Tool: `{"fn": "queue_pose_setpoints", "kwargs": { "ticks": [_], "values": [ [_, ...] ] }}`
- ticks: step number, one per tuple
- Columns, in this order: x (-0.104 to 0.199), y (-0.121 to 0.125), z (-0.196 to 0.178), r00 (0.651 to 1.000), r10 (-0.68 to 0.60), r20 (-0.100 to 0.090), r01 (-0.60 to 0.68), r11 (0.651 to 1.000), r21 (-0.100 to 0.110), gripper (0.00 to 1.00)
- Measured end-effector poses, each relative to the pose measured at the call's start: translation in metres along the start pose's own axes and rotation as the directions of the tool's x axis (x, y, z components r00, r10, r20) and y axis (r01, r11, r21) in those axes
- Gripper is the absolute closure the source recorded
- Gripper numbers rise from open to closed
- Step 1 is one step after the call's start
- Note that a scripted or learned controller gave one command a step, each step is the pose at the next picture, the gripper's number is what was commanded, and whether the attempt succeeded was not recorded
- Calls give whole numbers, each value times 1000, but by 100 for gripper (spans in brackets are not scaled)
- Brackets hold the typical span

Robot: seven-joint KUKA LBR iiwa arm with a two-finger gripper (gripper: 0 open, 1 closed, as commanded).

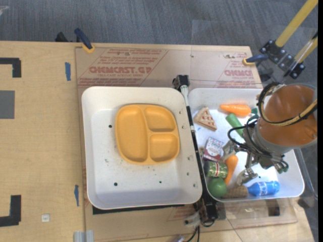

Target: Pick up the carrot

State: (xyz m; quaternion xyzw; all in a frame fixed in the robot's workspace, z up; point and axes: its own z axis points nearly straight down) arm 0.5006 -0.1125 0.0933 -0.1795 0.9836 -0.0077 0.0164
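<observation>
Carrot [231,167] lies just left of the fingers [247,177], which hang over the right bin [298,185]; their opening is unclear.

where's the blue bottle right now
The blue bottle lies on its side in the right bin's near right corner, just below the end effector and right of the green ball.

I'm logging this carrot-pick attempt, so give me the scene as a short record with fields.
left bin: holds a yellow divided plate
right bin: holds the toy food
carrots: one carrot near the far wall, a second carrot mid-bin
other items: pizza slice, blue bottle, green ball
gripper: low over the right bin, beside the second carrot
grasp: none visible
</observation>
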Motion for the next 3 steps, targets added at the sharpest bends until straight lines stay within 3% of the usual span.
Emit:
{"fn": "queue_pose_setpoints", "kwargs": {
  "ticks": [1,2,3],
  "values": [
    [-2,9,0,995,103,-3,-103,995,7,0],
    [4,5,0,931,365,-6,-365,931,-2,0],
    [-3,16,1,913,407,-16,-407,913,0,0]
  ]
}}
